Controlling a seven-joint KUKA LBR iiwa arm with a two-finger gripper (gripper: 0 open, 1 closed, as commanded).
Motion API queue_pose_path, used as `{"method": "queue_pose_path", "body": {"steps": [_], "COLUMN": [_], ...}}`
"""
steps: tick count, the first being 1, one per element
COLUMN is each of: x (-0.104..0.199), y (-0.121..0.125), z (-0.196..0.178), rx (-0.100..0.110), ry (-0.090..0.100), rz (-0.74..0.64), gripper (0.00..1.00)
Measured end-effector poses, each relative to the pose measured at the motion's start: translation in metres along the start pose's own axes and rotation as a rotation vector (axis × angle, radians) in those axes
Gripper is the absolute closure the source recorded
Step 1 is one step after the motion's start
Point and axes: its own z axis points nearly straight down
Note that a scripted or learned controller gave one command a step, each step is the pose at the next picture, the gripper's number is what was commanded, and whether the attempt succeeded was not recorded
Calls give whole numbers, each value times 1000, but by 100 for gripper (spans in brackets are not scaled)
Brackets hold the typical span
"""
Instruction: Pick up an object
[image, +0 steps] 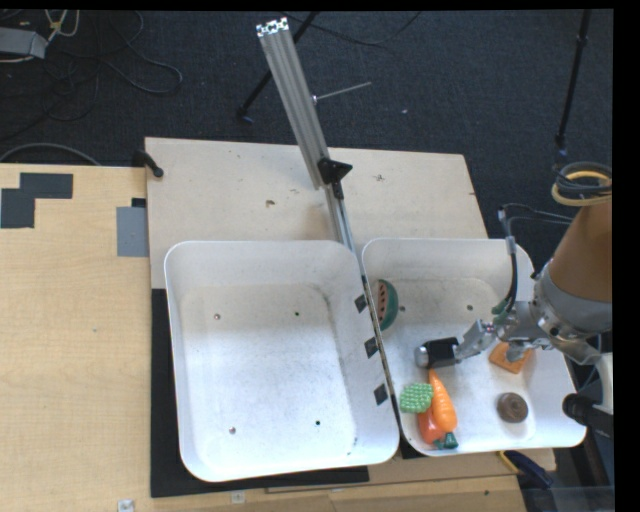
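The arm enters from the right and the gripper (470, 340) sits low in the right bin (440, 262), its tip just beside a small black-and-silver cylinder (436, 353). Whether the claw is released or clenched I cannot tell; nothing is visibly lodged in it.

The candidates lie clustered in that bin: the cylinder, an orange carrot (441, 402) touching a green block (416, 398), an orange piece (508, 360) under the wrist, a brown disc (513, 407), and a watermelon slice (385, 303) against the dividing wall. The low, angled approach suggests the cylinder is the target — a judgement only.

The left bin (260, 360) is white and speckled. Both bins rest on a pale board — wooden bench to the left, dark carpet and cables behind.
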Motion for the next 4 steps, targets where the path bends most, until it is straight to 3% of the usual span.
{"method": "queue_pose_path", "body": {"steps": [1, 2, 3, 4], "x": [-8, -8, -10, -13], "y": [4, 8, 6, 9], "z": [53, 101, 90, 28], "rx": [0, -15, -12, -11], "ry": [0, -2, -4, -3], "rz": [0, 2, 7, -1], "gripper": [0, 0, 100, 100]}}
